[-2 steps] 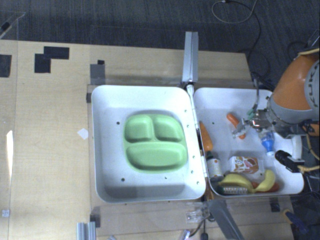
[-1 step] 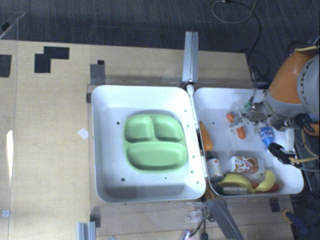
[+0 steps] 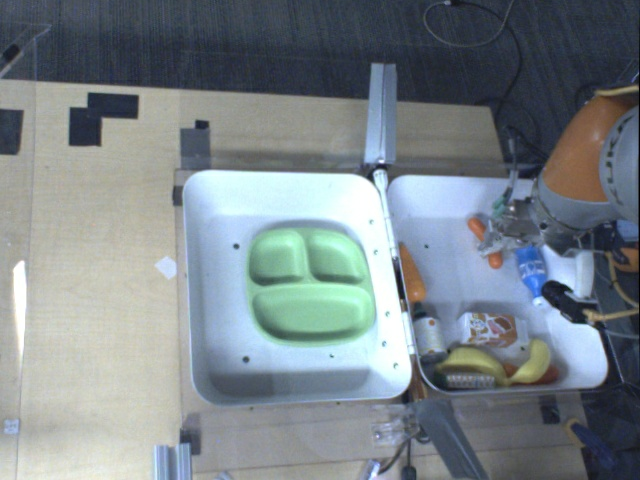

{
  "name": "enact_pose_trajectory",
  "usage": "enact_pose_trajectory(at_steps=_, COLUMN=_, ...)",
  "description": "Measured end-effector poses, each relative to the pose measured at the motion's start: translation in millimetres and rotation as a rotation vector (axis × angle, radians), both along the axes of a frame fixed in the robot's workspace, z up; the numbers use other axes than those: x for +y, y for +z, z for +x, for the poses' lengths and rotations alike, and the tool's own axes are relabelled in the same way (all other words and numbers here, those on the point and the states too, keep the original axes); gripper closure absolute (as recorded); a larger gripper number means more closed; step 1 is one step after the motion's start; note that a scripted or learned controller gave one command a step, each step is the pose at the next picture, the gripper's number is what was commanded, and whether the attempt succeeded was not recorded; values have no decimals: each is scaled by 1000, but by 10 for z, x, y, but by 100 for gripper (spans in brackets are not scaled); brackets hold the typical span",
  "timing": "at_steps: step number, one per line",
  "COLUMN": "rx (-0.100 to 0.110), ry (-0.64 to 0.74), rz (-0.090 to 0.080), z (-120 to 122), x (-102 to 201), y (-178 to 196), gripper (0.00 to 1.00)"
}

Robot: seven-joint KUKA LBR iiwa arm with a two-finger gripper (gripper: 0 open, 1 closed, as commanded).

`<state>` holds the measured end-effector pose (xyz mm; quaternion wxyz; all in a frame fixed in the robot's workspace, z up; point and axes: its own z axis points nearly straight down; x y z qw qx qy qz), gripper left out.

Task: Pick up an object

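**A:** Look at the right bin [image 3: 440,203] on your desk [image 3: 100,298]. The arm [image 3: 590,163] leans in from the right, and its pincer [image 3: 508,226] hangs low over the far part of that bin, right above a small orange piece, likely a carrot [image 3: 486,240].

**B:** Has it got hold of anything?

**A:** You cannot tell. The tips are a small grey tangle from this height, so whether they are spread or pressed together is unclear, and nothing shows plainly between them. I would guess the carrot is the target, simply because the pincer sits over it.

**B:** What else could you go for?

**A:** A blue bottle [image 3: 531,271] lies just beside the pincer. Along the near wall you have a banana [image 3: 478,362], a small carton [image 3: 490,329] and a can [image 3: 429,336], crowded together, so harder to reach cleanly. A longer orange thing [image 3: 411,276] lies against the divider.

**B:** And the left bin [image 3: 215,268]?

**A:** It holds a green divided tray [image 3: 310,283], flat in the middle, well apart from the arm.
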<state>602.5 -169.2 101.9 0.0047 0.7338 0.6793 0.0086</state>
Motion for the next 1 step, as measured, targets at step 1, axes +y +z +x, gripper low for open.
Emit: enact_pose_trajectory(at_steps=1, rx=13, ry=-78, rz=-5, z=120, x=711, y=1031, gripper=100)
